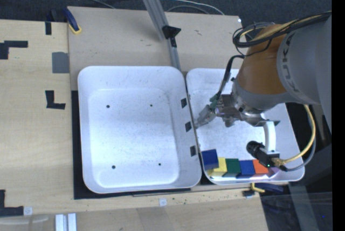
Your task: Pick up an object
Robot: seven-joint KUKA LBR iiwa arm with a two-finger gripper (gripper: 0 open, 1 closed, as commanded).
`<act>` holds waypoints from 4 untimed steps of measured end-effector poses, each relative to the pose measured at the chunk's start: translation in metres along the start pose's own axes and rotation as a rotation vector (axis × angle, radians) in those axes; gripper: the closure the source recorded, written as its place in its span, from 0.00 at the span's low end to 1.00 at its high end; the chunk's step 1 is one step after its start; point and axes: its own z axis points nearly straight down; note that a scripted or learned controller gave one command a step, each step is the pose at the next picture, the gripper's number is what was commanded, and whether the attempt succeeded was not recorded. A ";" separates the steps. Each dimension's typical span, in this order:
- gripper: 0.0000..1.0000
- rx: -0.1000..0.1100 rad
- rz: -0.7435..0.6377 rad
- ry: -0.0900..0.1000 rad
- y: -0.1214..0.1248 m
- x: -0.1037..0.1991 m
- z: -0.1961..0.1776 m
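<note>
The two-finger metal gripper [203, 115] is seen right of centre; its opening cannot be told. Descent should be centred on the blue plastic block [209, 158], clear of the white bin wall [195, 133].

Only one piece of writing readable: dark capital letters "KU" on the grey curved metal shell of the robot arm [302, 70], beside its orange band, running top to bottom along the shell. The rest of that word cut off by the curve of the shell. No legible labels, numbers or signs on the two shallow white plastic bins [132, 76], nor on the pale wooden bench [32, 116].
</note>
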 end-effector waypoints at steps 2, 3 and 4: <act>1.00 -0.003 0.005 -0.003 0.069 -0.042 0.000; 1.00 -0.009 0.007 -0.004 0.009 -0.094 -0.155; 1.00 -0.002 -0.003 0.001 0.004 0.070 -0.173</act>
